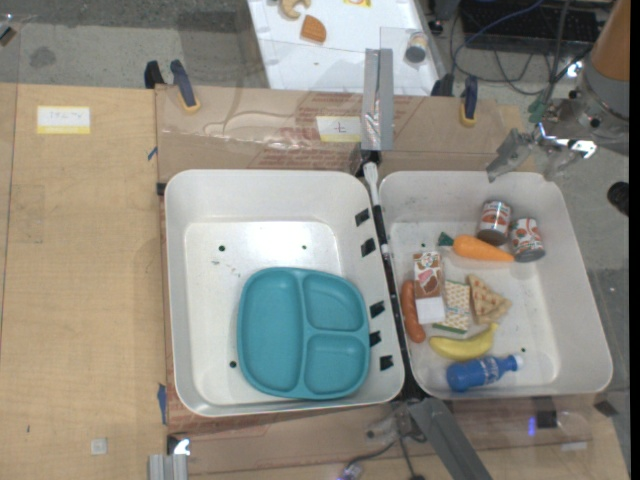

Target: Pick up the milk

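Two small cartons lie among the food in the right bin (590, 358): a red-brown and white carton (428, 271) and a green and white carton (457, 306) just right of it. I cannot tell which one is the milk. My gripper (535, 160) hangs over the right bin's far rim, well up and to the right of both cartons. It is open, and there is nothing between its spread fingers.
The right bin also holds two cans (510, 230), a carrot (482, 250), a sausage (409, 311), a waffle piece (488, 298), a banana (463, 345) and a blue bottle (481, 371). A teal divided plate (302, 334) lies in the left bin (190, 268).
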Controlling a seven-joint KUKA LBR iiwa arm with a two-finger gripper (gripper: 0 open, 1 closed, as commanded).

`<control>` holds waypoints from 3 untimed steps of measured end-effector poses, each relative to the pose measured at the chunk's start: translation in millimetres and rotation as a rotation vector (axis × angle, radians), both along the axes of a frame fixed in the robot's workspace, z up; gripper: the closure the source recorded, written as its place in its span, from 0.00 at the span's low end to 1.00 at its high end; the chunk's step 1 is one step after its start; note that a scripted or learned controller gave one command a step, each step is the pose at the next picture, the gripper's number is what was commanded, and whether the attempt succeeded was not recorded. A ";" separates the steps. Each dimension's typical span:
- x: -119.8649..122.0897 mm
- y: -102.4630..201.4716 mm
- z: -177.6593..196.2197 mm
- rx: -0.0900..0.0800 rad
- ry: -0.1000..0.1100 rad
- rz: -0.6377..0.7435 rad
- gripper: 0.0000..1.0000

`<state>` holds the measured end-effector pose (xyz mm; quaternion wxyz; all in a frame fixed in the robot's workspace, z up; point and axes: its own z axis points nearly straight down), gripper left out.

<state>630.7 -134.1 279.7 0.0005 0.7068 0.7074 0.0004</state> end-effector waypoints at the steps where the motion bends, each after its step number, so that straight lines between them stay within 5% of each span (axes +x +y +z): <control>1: 0.3 78.7 -85.0 0.001 0.002 -0.148 0.00; 2: -25.9 76.4 -155.9 0.001 0.004 -0.300 0.00; 3: -87.0 68.2 -188.4 0.001 0.002 -0.219 0.00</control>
